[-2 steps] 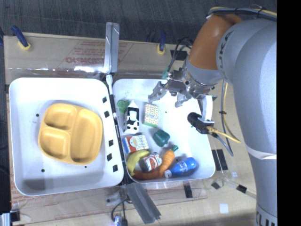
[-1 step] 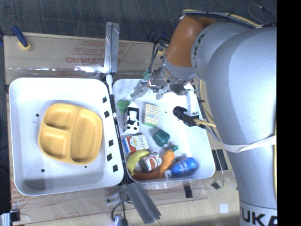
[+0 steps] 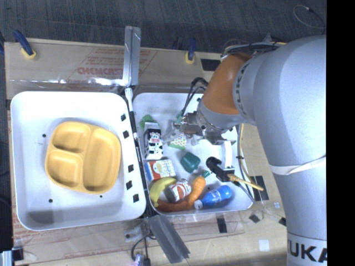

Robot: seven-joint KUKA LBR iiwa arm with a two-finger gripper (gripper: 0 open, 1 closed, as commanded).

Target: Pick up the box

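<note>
Box point(image 3: 153, 141) stands at the left wall of the right bin point(image 3: 166, 100), black-and-white face up, apart from the gripper point(image 3: 191, 127); a carton point(image 3: 161, 167) lies just below it, so the approach room is from above. Gripper hangs over the bin's middle beside a green-dotted item point(image 3: 178, 142); whether clenched or released I cannot tell. Left bin point(image 3: 22, 148) holds a yellow tray point(image 3: 83, 155).

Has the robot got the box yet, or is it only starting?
Nothing looks done yet. The box lies in the right bin by the divider, beside the banana. The gripper is low over that bin, to the box's right and apart from it. Left: reach the box, grab it, lift it.
</note>
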